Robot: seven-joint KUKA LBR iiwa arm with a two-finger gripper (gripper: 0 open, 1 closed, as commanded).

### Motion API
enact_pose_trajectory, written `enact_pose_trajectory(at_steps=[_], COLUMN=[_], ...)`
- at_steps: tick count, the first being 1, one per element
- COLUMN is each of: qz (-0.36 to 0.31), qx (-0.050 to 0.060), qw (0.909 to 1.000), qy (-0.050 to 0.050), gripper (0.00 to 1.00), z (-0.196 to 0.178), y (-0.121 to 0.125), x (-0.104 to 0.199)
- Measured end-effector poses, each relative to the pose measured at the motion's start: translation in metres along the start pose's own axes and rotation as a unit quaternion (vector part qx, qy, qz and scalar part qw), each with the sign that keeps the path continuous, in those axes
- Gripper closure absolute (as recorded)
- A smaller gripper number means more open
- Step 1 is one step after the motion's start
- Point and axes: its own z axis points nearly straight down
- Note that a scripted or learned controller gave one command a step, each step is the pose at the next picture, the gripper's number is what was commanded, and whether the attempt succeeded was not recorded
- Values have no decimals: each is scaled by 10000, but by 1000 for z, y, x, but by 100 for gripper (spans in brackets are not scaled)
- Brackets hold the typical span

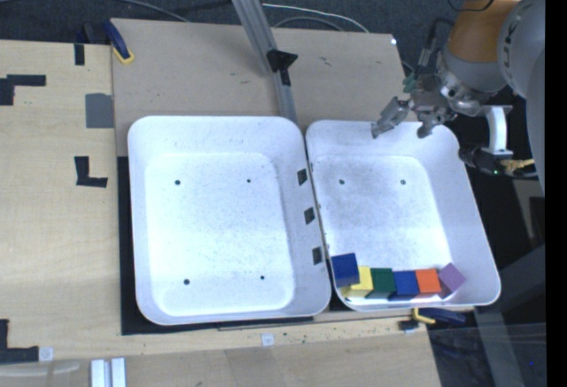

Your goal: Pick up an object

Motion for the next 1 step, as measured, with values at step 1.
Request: enact_pose_trajectory(at_steps=[1], qz=[-35], qx=[-47], qw=[10000], qy=[20], gripper=[0], z=[-142], y=[-56], x=[122])
